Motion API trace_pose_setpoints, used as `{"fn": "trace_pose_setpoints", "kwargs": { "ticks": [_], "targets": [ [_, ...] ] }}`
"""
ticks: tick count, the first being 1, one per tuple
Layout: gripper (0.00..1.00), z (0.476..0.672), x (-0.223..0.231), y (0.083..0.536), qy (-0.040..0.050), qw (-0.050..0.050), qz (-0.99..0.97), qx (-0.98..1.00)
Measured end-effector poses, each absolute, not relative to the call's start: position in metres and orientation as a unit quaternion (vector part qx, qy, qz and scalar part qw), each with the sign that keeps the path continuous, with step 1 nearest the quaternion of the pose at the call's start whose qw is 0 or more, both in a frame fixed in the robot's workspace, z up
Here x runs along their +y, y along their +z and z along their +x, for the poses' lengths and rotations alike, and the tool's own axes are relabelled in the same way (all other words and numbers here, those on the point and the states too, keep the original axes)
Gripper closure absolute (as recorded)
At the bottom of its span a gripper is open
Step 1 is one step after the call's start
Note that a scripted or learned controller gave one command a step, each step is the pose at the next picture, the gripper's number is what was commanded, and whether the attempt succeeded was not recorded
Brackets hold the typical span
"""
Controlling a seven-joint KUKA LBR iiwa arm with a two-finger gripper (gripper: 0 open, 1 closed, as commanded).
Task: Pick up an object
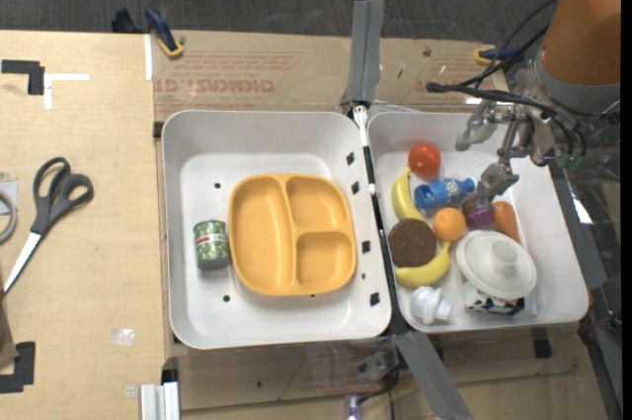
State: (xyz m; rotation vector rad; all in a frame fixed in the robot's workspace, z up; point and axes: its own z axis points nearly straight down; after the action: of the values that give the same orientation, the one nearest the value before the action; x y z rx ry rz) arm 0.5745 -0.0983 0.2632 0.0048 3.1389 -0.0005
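Approach step: the two-finger gripper hangs empty, fingers spread, above the right white bin; next it must descend onto the small purple object

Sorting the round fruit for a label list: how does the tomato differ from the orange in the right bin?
The tomato is red; the orange is orange. The tomato lies nearer the bin's far wall, by the banana's upper tip; the orange lies mid-bin, against the brown cookie and the white bowl. The orange lies closer to the tool. Both are small, round and in the right bin.
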Motion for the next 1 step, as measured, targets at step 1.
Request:
{"fn": "trace_pose_setpoints", "kwargs": {
  "ticks": [1],
  "targets": [
    [0.0,0.5449,-0.1266,0.1339,-0.0002,0.001,0.027,1.0]
  ]
}}
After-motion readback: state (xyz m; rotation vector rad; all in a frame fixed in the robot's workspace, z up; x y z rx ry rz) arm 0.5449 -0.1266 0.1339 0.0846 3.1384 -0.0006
